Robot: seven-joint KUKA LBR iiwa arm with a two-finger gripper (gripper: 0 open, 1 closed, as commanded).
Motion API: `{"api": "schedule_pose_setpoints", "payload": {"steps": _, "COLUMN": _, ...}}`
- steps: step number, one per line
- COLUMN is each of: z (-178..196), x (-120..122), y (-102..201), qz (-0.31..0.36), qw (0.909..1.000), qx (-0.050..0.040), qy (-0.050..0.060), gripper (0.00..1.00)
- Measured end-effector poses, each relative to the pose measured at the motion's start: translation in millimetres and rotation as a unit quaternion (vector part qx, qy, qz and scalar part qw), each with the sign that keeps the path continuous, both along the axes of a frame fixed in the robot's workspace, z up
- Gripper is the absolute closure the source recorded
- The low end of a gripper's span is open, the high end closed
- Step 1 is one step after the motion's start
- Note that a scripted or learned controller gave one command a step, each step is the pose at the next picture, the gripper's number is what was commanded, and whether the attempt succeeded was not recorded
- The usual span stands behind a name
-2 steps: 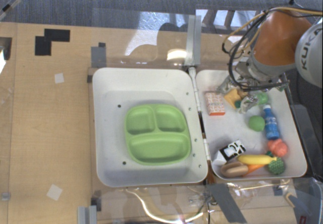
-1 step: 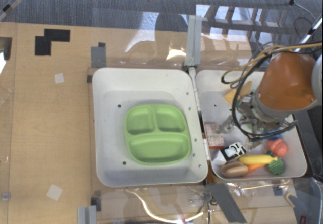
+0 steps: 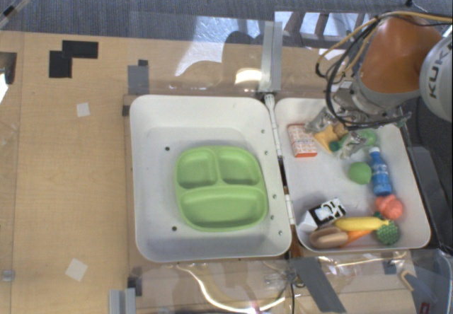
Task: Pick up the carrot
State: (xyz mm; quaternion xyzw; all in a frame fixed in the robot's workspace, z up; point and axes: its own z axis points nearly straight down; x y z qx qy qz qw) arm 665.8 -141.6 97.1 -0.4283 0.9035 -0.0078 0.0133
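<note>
Arm (image 3: 396, 58) reaches in from the right, wrist hanging over the back of the right bin (image 3: 417, 185). Gripper (image 3: 340, 132) sits low by the yellow block (image 3: 327, 137) and small carton (image 3: 302, 141); can't tell its grip state. Carrot (image 3: 359, 235) lies at the front edge, wedged under the banana (image 3: 361, 223), beside the potato (image 3: 328, 237). Bin centre is open. Left bin (image 3: 148, 164) holds the green tray (image 3: 221, 187).

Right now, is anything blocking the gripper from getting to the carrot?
Yes. The carrot lies at the near edge of the right bin, mostly under a banana, with a bread roll on its left. The gripper is over the bin's far end.
</note>
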Motion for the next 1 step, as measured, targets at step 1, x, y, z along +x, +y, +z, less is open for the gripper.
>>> {"api": "schedule_pose_setpoints", "payload": {"steps": 1, "z": 16.8, "x": 5.0, "y": 2.9, "qz": -0.001, "qw": 1.0000, "qx": 0.0021, "qy": -0.009, "gripper": 1.00}}
